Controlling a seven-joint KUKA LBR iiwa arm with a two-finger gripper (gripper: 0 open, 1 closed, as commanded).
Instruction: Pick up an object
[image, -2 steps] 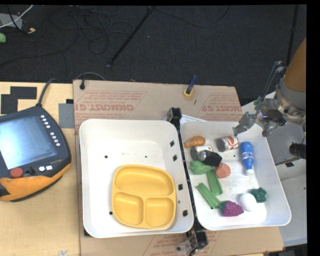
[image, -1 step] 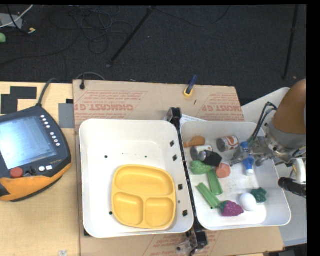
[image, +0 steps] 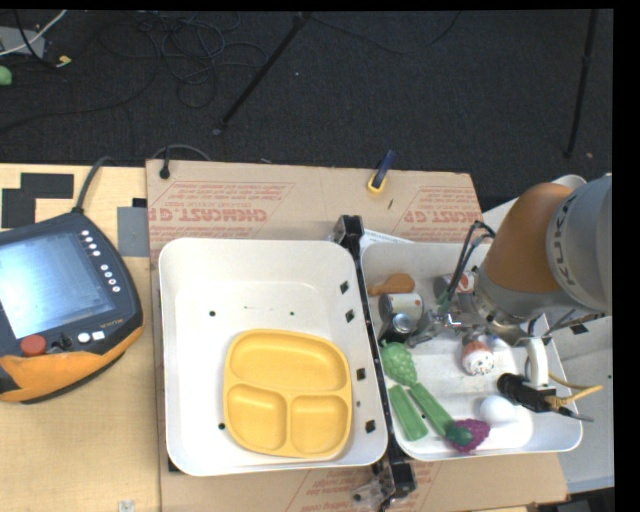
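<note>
Lying nearest in the right bin (image: 560, 440) are a purple piece (image: 468, 433), green utensils (image: 412, 392) and a white egg-like thing (image: 495, 408). Farther back, the gripper (image: 425, 322) is lowered there; its jaw state cannot be told.

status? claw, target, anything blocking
Claw low in right bin, far-left corner, grip state unclear. Nothing seen held. Green utensils, purple toy, white egg lie loose. Yellow tray in left bin.
</note>
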